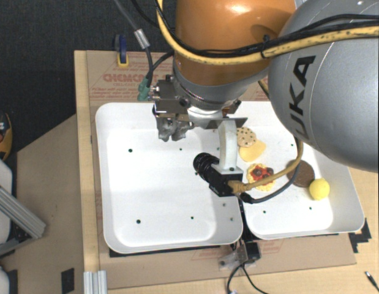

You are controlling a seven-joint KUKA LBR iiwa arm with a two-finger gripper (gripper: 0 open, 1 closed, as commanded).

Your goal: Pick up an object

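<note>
Camera view: gripper (172, 129) positioned over left bin (146, 225); finger state cannot be determined.
A pizza slice (261, 176), biscuit (247, 136) and yellow ball (319, 188) are located in right bin (299, 225). Slice orientation cannot be resolved.

Arm (336, 84) grey, glossy orange band (232, 23). Cable (195, 52) yellow with black. Left bin (146, 188) white, few black dots. Right bin (299, 219) white. Cookie (245, 137) tan, dark speckles. Ball (319, 188) yellow. Brown lump (304, 173) beside it. Pizza-like piece (261, 175) yellow, red and dark spots. Counter (91, 103) tan cardboard, red lettering. Clamp (122, 49) blue and yellow.
</note>
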